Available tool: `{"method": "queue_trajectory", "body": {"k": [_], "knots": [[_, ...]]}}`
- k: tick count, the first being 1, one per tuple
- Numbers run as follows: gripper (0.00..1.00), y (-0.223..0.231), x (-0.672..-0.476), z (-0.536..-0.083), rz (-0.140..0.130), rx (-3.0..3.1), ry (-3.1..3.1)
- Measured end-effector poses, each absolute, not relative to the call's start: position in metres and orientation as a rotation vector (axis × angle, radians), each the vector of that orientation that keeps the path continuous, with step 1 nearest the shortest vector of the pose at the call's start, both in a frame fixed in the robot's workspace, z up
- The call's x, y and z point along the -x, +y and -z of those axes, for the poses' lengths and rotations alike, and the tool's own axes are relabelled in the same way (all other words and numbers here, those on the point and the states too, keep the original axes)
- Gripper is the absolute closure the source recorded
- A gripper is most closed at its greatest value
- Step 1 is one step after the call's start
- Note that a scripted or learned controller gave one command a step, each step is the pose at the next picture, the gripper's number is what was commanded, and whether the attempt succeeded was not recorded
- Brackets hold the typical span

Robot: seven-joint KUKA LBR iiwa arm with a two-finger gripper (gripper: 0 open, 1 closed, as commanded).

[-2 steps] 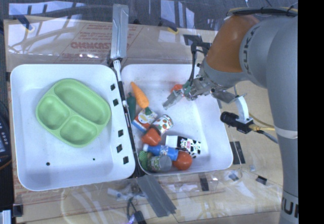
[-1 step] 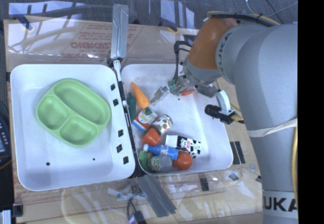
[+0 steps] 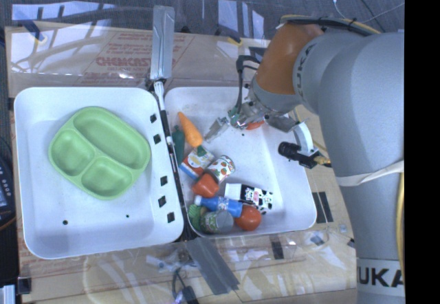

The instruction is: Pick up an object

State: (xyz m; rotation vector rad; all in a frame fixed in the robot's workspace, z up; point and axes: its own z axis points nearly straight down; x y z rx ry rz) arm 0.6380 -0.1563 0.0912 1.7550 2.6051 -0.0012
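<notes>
The right bin (image 3: pixel 289 179) holds a heap of small toys along its left and front sides. Among them are an orange carrot (image 3: pixel 190 129), a small printed carton (image 3: pixel 199 159), a strawberry-print can (image 3: pixel 222 168), a blue bottle (image 3: pixel 224 205), a black-and-white cow-pattern box (image 3: pixel 256 197) and a red ball (image 3: pixel 249 218). My gripper (image 3: pixel 230 121) hangs low over the bin's back middle, just right of the carrot's tip. A small red piece (image 3: pixel 254 125) shows right beside the gripper; I cannot tell whether it is held.
The left bin (image 3: pixel 41 220) holds a green divided plate (image 3: pixel 100 151). A metal divider bar (image 3: pixel 162 41) rises between the bins at the back. The grey arm (image 3: pixel 344 103) covers the right bin's right rim, and a black connector (image 3: pixel 297 153) sticks out below the wrist.
</notes>
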Motion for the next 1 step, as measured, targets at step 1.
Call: {"method": "queue_trajectory", "body": {"k": [1], "knots": [[0.00, -0.0644, -0.6278, -0.1942, -0.002, -1.781, 2.585]]}}
